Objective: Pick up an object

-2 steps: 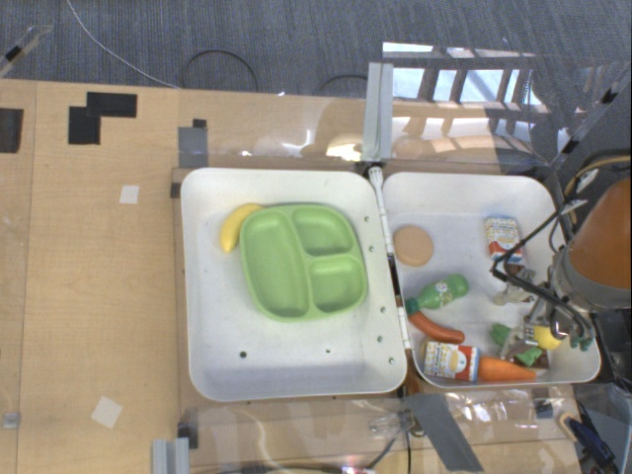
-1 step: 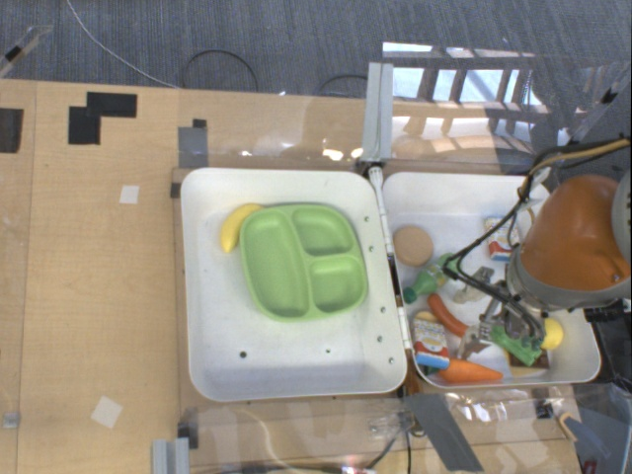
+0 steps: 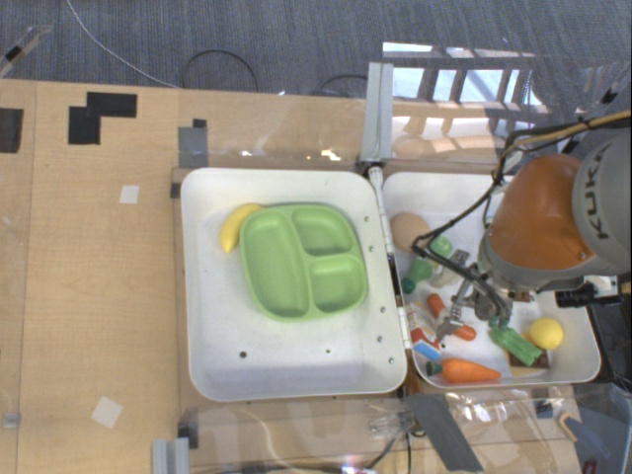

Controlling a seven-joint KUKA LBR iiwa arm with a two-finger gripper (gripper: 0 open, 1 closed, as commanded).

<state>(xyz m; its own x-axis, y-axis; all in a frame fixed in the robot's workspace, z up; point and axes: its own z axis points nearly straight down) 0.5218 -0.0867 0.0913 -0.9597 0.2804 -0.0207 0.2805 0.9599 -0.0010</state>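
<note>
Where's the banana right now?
In the left bin, the banana lies at the upper-left edge of the green divided plate, touching or tucked partly under it.

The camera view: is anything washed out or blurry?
In the camera view, bright glare falls on the clear panels behind the right bin; the left bin is evenly lit, with soft shadow beside the green plate; the small toys look slightly soft.

Robot lab, KUKA arm (image 3: 553,215), white bins (image 3: 212,294)

right bin (image 3: 589,365) crowded, left bin (image 3: 212,363) margins open
</note>
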